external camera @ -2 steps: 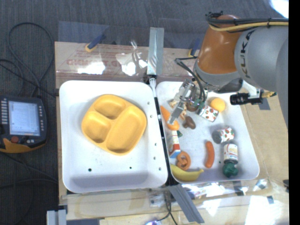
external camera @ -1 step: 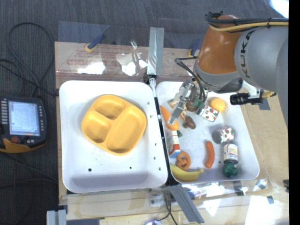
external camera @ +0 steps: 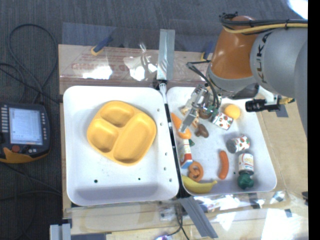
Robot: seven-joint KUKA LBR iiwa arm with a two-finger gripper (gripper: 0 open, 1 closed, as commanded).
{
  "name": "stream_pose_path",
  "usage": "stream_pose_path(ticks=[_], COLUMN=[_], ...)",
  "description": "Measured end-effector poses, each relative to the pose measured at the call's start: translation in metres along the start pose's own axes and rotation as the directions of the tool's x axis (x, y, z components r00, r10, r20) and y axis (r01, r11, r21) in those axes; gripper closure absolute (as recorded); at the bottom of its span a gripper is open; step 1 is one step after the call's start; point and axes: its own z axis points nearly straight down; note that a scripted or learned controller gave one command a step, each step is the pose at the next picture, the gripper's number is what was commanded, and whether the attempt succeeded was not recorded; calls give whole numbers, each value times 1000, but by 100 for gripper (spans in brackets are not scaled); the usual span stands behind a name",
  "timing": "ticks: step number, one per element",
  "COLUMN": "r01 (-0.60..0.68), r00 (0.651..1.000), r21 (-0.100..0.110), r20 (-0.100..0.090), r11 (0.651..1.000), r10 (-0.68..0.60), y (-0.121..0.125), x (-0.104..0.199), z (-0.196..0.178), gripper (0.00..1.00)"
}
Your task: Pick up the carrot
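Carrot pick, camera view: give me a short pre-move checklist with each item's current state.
1. Carrot located in the right bin, near its left wall: ok.
2. Claw placed over the carrot: ok, its tip sits at the carrot's lower end.
3. Carrot between the fingers: cannot tell, the tip overlaps it at this slant.
4. Room around the carrot: not ok, the brown piece and the small carton lie close by.
5. Carrot lifted from the bin floor: cannot tell.
6. Yellow divided plate out of the way in the left bin: ok.
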Motion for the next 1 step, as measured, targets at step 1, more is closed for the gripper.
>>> stream_pose_path(ticks=[1], r01=[0], r00=[1000], r21=[0], r20=[0], r11=[1000], r10=[0], y=[0], x=[0], z=[0], gripper=[0])
